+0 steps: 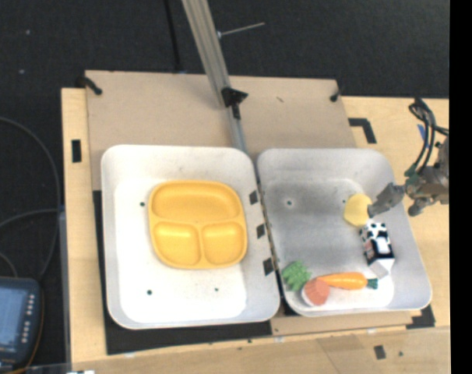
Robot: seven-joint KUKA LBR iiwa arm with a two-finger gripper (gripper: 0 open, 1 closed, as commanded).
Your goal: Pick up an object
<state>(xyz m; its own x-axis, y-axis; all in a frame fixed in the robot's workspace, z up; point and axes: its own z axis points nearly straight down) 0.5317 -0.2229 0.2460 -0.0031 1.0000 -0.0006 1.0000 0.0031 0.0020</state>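
The counter carries 2 shallow white bins side by side. The left bin lies well away from the gripper, on its far side across the right bin, and holds a yellow divided tray with 3 compartments, set near the bin's middle.

The right bin sits directly beside and below the gripper. The gripper is at the bin's right rim, over its upper right portion, with grey linkage and cables trailing off behind it. Its finger state cannot be determined from this angle. Nothing is seen between the fingers.

Objects in the right bin:
- An orange carrot with a green stem end lies on its side, well below the gripper near the bin's lower edge.
- A black-and-white toy lies below the gripper, slightly to its left, apart from it.
- A yellow lemon-shaped piece lies just beside the gripper, on its left, closest of all the objects.
- A red round piece touches the carrot's left end.
- A green leafy piece lies just left of the red piece, farthest from the gripper.
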